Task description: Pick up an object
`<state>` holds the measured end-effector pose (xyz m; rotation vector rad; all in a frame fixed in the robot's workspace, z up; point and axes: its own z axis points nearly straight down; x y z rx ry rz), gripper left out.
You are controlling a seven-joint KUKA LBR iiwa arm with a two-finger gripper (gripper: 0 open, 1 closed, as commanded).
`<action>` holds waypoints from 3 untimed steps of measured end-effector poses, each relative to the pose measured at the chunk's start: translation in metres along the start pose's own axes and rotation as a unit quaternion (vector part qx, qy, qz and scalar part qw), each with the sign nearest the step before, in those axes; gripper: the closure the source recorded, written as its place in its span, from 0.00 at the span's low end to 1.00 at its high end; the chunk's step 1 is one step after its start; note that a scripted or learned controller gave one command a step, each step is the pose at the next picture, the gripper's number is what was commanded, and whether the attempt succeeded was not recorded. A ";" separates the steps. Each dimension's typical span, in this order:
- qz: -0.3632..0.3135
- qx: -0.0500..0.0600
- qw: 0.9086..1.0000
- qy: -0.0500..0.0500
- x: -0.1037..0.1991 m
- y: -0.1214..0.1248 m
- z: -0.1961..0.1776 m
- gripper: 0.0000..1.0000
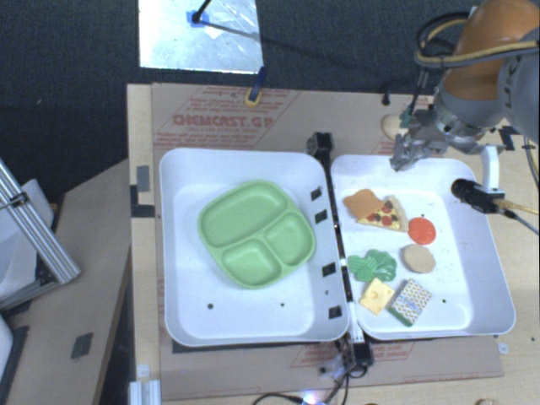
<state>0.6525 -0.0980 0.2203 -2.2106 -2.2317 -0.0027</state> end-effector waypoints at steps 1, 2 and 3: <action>0.001 0.000 1.000 0.000 0.046 -0.017 -0.011 1.00; 0.001 0.001 1.000 0.000 0.095 -0.037 0.001 1.00; 0.001 0.002 1.000 0.000 0.144 -0.073 0.001 1.00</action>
